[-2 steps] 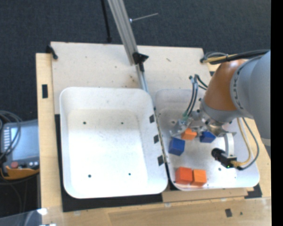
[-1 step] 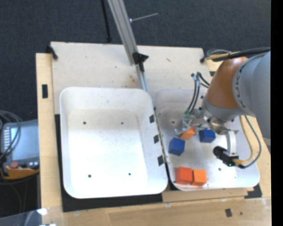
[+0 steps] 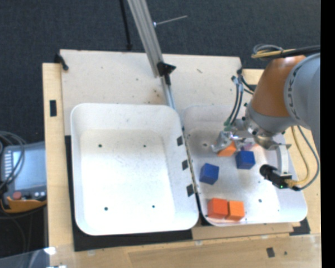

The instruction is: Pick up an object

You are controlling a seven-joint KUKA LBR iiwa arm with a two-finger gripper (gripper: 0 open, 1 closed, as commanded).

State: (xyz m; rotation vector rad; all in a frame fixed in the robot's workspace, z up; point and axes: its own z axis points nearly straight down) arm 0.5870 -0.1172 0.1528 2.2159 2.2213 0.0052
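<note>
1. Blocks lie in the right bin [image 3: 293, 208]: a blue cube [image 3: 209, 173] at centre, a second blue cube [image 3: 245, 159] at its 2 o'clock, and two orange blocks [image 3: 225, 208] touching side by side at 6 o'clock, their joint long axis running 9 to 3.
2. All look hard, matte and square-edged.
3. A small orange piece [image 3: 228, 149] sits under the end effector [image 3: 233, 143]; whether it is gripped cannot be told.
4. The left bin [image 3: 128, 166] is smooth white plastic with rounded corners, on a pale wooden surface [image 3: 106, 77].
</note>
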